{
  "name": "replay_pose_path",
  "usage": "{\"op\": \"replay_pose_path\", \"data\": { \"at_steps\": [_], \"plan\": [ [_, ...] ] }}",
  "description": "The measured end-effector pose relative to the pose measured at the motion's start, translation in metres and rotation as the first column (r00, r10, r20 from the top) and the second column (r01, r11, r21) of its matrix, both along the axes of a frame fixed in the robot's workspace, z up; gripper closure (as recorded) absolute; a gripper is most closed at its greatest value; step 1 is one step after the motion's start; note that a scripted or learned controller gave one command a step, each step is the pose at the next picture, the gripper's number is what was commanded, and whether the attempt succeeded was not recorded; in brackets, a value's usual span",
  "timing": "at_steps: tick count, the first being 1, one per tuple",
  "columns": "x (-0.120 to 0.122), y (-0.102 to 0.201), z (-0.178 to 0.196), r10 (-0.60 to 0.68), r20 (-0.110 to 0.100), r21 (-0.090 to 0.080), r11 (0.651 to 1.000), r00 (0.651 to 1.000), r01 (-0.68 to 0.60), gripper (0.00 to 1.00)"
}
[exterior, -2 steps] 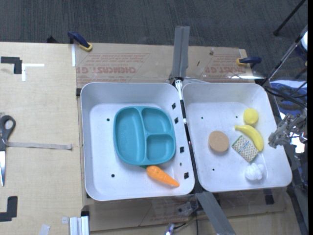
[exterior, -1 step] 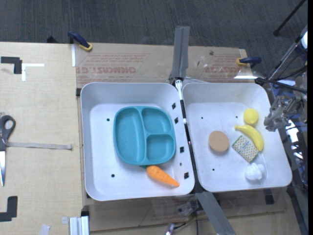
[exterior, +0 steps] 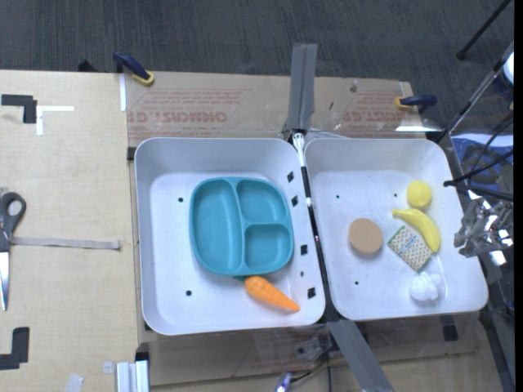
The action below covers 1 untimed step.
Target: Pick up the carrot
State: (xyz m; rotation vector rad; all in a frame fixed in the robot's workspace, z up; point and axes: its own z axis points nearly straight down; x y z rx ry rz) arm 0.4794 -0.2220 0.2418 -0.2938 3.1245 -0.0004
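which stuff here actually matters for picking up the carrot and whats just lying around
For the job:
carrot, in the left bin below the teal plate
gripper, at the right edge of the right bin

Just lying about:
teal divided plate
banana
lemon
round tan disc
patterned packet
white lump
scissors

Two white bins [exterior: 155, 243], one teal tray [exterior: 242, 225], one carrot [exterior: 271, 294], one banana [exterior: 420, 228], one lemon [exterior: 419, 193], one scissors [exterior: 8, 243]

Orange carrot [exterior: 272, 294], teal divided plate [exterior: 242, 224], yellow banana [exterior: 420, 226], white bins [exterior: 155, 243].
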Motion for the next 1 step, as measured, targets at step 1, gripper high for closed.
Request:
{"op": "replay_pose_path", "data": {
  "at_steps": [1],
  "plan": [
    [0.0179, 0.0006, 0.0084, 0.332, 0.002, -0.002, 0.943, 0.943, -0.332, 1.0]
  ]
}}
